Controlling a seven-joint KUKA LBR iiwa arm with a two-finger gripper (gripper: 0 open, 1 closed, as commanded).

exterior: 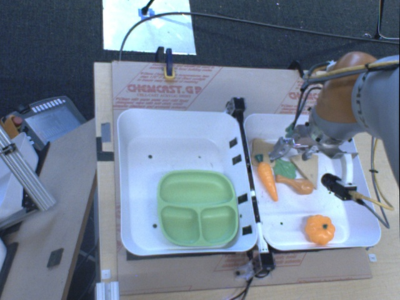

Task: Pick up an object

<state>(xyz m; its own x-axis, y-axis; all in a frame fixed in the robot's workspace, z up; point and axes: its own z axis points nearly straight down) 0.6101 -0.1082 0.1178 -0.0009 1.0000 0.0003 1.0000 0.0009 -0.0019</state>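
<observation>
The gripper (282, 147) hovers low over the far left part of the right bin (369, 230), its fingers parted and nothing between them. Just below it lie a carrot (267, 179), a green piece (286, 167) and a tan piece (299, 184), crowded together. A pumpkin (320, 228) sits apart, nearer. The left bin (134, 130) holds a green tray (197, 207). A good grasp likely means straddling the carrot across its width, clear of its neighbours, then descending fully before closing.
</observation>
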